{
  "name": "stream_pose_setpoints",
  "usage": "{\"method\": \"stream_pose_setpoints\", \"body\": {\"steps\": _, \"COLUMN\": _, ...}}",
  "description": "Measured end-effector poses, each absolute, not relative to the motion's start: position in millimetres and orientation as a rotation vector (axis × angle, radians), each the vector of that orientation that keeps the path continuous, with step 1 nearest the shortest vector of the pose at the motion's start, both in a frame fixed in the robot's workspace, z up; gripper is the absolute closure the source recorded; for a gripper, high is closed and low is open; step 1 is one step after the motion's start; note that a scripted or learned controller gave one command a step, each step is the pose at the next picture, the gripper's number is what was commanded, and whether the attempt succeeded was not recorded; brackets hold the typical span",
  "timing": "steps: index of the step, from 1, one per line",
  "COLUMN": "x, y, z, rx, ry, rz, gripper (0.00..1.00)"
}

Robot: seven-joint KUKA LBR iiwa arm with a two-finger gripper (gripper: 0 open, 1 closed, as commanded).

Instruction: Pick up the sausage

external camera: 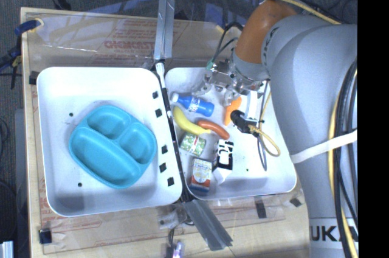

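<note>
The sausage (213,127) is a short reddish-orange piece lying in the right bin (276,174), just right of a yellow banana (185,122). My gripper (223,86) hangs over the far part of that bin, above and slightly right of the sausage and apart from it. Nothing is visibly held. An orange carrot-like piece (233,109) lies right below the gripper, between it and the sausage.
The right bin also holds a blue bottle (196,105), a green and white carton (193,143), a small juice box (201,173) and a black and white item (225,153). A blue divided plate (113,145) lies in the left bin (55,92). The arm's bulk covers the right side.
</note>
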State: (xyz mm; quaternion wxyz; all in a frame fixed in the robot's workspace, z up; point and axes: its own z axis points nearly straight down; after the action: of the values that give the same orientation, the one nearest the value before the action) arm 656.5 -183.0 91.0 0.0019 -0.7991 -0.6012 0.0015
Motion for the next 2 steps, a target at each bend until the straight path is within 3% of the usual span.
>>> {"method": "stream_pose_setpoints", "body": {"steps": 1, "x": 657.0, "y": -181.6, "z": 101.4, "rx": -2.501, "ry": -1.892, "rz": 0.005, "gripper": 1.0}}
{"method": "stream_pose_setpoints", "body": {"steps": 2, "x": 616.7, "y": -140.0, "z": 91.3, "rx": -2.291, "ry": -2.146, "rz": 0.003, "gripper": 1.0}}
